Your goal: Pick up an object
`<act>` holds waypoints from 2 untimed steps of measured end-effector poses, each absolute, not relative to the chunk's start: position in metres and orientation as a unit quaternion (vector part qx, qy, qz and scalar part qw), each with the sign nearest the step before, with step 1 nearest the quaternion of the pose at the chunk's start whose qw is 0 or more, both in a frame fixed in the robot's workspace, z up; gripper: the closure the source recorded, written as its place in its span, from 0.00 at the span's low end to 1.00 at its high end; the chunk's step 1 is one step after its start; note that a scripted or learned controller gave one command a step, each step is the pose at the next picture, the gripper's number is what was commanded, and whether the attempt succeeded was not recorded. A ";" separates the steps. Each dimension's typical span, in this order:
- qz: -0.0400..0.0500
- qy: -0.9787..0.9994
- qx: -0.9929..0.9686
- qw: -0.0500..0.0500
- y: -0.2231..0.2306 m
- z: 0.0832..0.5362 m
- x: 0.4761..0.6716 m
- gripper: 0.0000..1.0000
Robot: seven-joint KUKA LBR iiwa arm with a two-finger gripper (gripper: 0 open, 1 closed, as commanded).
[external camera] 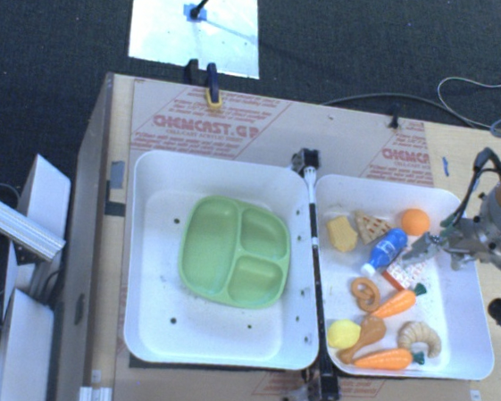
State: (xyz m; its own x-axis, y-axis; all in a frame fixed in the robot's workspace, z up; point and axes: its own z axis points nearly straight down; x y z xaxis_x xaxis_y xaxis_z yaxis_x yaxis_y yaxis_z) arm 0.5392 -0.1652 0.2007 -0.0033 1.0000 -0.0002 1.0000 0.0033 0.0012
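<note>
Two bins: white, side by side on bench
left bin (150, 256): green divided plate (234, 252)
right bin (473, 333): toy food, incl. blue bottle (385, 249), orange ball (415, 222), pretzel (367, 294), two carrots (393, 304), croissant (419, 334)
gripper (426, 251): low over right bin, just right of bottle, nothing seen between fingers; open or closed unclear

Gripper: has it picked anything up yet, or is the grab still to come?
Nothing looks picked yet. The gripper sits low in the right bin, near the blue bottle and the red-and-white packet, with no item seen between its fingers. The grasp and lift are left.
</note>
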 end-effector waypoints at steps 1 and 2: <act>0.001 0.709 0.706 0.000 -0.158 0.163 0.643 0.00; 0.000 0.709 0.705 0.000 -0.146 0.083 0.639 0.00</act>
